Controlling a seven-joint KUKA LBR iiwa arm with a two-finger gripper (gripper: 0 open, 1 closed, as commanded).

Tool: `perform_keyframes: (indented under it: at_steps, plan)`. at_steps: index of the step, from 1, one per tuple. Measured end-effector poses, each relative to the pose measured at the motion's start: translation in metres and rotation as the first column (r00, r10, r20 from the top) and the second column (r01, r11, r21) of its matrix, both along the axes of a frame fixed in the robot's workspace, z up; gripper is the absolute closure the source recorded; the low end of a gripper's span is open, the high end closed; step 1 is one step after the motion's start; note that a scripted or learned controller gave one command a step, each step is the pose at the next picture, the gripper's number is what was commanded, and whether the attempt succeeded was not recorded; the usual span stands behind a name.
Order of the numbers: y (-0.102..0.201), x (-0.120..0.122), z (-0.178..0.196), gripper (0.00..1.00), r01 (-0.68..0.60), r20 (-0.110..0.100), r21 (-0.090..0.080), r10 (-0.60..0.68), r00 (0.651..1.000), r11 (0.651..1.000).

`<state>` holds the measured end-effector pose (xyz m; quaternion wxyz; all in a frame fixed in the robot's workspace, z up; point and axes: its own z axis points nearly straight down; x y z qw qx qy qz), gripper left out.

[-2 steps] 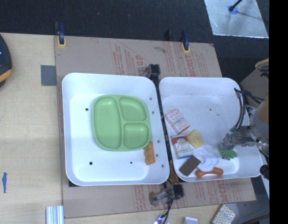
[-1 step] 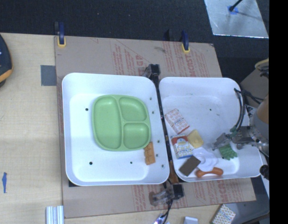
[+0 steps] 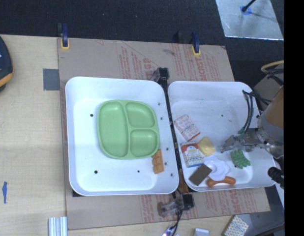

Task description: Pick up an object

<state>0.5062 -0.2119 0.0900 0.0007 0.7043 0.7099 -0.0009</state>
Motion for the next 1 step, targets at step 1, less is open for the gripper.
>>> perform_keyframes:
  at_steps: [1]
  plan:
    - [0.0072, -0.032, 0.0013, 0.0, 0.003, -0.007, 0.004, -0.003, 1.0, 1.0]
